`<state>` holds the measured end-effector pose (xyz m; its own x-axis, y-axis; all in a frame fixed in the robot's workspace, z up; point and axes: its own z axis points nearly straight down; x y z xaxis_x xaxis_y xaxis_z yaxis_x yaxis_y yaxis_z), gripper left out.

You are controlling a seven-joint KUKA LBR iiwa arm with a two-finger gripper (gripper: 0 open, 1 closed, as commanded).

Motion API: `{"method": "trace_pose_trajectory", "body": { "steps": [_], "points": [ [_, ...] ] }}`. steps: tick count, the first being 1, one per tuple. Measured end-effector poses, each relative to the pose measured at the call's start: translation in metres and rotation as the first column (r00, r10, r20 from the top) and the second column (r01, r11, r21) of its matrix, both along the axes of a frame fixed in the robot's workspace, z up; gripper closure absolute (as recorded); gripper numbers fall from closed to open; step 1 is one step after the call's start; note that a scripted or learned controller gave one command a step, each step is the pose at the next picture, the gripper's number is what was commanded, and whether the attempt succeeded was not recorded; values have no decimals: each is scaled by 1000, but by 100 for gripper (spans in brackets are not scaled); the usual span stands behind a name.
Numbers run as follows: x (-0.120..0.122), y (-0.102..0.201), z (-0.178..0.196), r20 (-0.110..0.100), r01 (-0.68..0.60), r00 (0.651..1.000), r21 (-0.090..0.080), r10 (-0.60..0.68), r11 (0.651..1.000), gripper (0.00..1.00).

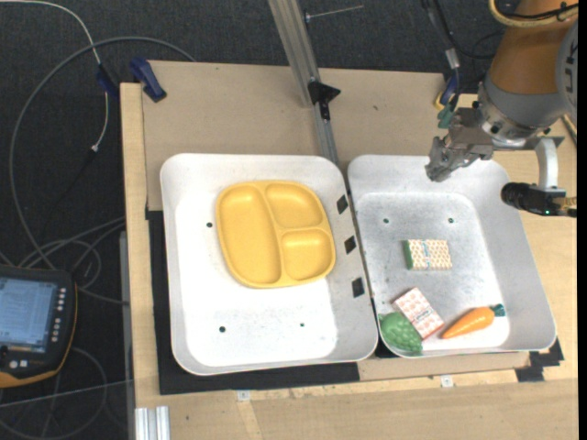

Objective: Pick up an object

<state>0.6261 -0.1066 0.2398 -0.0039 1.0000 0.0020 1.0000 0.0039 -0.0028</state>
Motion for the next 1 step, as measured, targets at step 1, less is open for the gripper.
{"method": "trace_pose_trajectory", "body": {
  "steps": [1],
  "points": [
    [-15, 59, 1, 0, -3, 1000, 2, 3, 1000, 100]
  ]
}}
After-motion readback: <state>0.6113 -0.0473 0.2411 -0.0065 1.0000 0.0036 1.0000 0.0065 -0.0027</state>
